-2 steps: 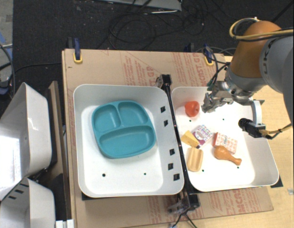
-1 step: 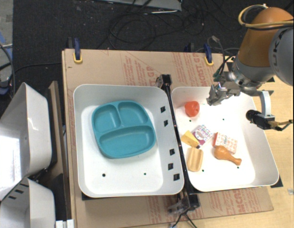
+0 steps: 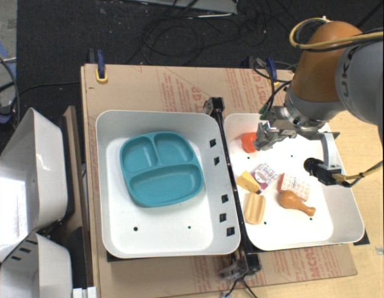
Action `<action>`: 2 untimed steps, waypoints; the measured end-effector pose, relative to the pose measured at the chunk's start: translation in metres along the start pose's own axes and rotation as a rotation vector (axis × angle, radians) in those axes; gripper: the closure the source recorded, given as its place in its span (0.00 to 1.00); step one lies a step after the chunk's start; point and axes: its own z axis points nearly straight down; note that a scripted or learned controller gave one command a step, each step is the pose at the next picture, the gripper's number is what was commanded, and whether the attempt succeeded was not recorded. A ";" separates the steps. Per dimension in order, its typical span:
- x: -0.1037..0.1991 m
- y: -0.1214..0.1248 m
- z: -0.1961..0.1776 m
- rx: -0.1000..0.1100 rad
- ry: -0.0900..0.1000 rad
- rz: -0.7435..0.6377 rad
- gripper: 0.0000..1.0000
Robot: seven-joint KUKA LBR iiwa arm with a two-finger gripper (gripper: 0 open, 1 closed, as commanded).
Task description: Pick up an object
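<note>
Orange-red rounded object (image 3: 249, 142), smooth and glossy, lying at the upper left of the right bin (image 3: 347, 225), just beside the gripper (image 3: 267, 139) on the gripper's left; whether the two touch cannot be told. The state of the pincer cannot be told at this slant. Other contents of the right bin, one of each: a yellow wedge like a cheese block (image 3: 247, 182), a small printed packet in white and purple (image 3: 264, 174), a second white packet with red print (image 3: 295, 185), a tan ribbed piece like a hot-dog bun (image 3: 254, 208), and a brown toy drumstick (image 3: 295, 202). The left bin (image 3: 111, 228) holds one teal plastic plate (image 3: 160, 167) with three compartments and rounded corners. Both bins are shallow, white and smooth, two in all, resting on a cardboard sheet (image 3: 179, 85).
</note>
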 end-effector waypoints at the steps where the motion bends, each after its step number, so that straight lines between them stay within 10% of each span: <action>1: 0.055 -0.013 0.001 0.000 0.000 -0.001 1.00; 2: 0.093 -0.037 -0.004 0.001 -0.001 0.001 1.00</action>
